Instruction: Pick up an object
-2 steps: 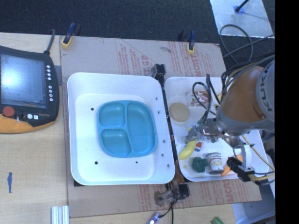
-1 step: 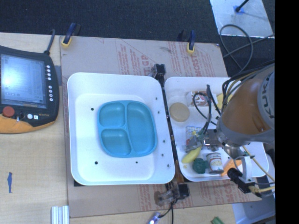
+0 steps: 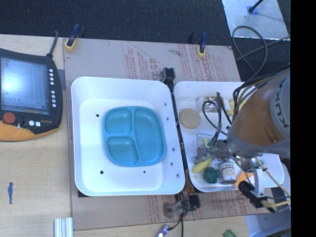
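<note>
The right bin (image 3: 183, 94) holds a jumble of small things. A tan round disc (image 3: 189, 118) lies near its left wall, with a clear packet (image 3: 203, 140) below it. Toward the front lie a yellow banana-shaped piece (image 3: 201, 165), a dark green lump (image 3: 211, 175), a small labelled jar (image 3: 227, 171) and an orange piece (image 3: 242, 179). My gripper (image 3: 213, 152) hangs low over the middle of this bin, just above the yellow piece and the jar. The arm's grey and orange body hides the bin's right half. I see nothing clearly held.
A blue divided plate (image 3: 134, 135) lies in the left bin (image 3: 84, 132). A teach pendant (image 3: 27, 98) rests on the bench at far left. Clamps sit at the board's back edge and between the bins. Cables loop over the right bin's back.
</note>
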You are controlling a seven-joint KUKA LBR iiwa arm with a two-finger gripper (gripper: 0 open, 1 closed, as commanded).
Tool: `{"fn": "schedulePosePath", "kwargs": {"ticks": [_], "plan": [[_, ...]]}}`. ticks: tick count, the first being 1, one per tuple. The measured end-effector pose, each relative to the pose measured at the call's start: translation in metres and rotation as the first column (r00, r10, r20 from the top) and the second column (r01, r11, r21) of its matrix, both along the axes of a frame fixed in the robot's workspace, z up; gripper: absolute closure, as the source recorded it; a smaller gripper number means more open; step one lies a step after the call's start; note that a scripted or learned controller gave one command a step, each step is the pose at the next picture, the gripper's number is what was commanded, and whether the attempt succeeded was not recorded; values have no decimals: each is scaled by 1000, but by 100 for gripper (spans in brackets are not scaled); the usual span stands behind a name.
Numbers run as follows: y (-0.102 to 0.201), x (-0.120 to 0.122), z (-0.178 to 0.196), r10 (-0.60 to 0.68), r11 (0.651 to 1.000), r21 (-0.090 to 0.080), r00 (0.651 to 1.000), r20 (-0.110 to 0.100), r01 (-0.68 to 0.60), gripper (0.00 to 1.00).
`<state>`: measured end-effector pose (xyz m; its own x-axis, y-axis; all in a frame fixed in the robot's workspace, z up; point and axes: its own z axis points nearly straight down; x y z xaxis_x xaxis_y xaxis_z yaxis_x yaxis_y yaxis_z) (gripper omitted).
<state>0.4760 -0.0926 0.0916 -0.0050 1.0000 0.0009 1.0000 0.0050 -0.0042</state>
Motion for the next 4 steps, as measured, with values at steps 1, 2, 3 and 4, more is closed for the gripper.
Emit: {"fn": "schedulePosePath", "kwargs": {"ticks": [1,2,3,4], "plan": [[-9,53,0,-2,1000,-1,1000,2,2,0],[-1,53,0,1,1000,-1,1000,0,-1,0],[0,38,4,1,1000,-1,1000,-1,-1,0],[-1,38,14,3,1000,-1,1000,-3,-3,100]]}}
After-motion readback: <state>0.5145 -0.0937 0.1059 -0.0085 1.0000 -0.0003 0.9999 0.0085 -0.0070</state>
